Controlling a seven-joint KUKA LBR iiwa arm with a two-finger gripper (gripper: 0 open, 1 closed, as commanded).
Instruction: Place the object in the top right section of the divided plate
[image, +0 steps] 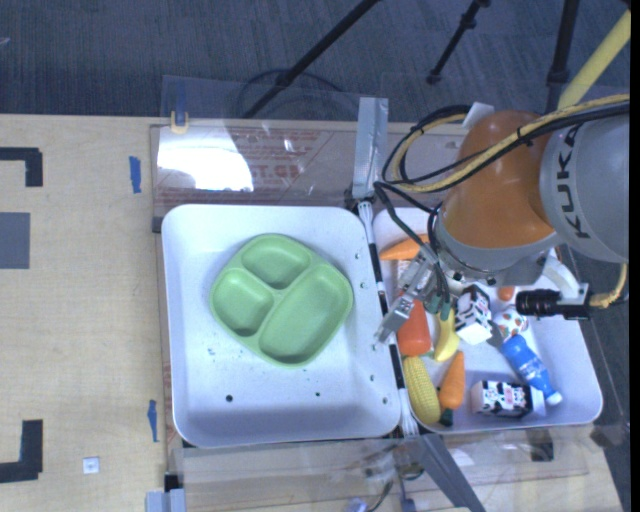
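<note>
Right of green divided plate (283, 298), in neighbouring bin: gripper (408, 305) over toy pile, beside orange carrot (416, 328); grasp state cannot be told, carrot not visibly held. Carrot's long axis runs near-far. Plate lies left of gripper across bin divider; its top right section sits nearest.

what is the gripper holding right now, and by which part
It cannot be told. The gripper hangs over the left edge of the right white bin, just above an orange toy carrot, but no grasp shows clearly.
</note>
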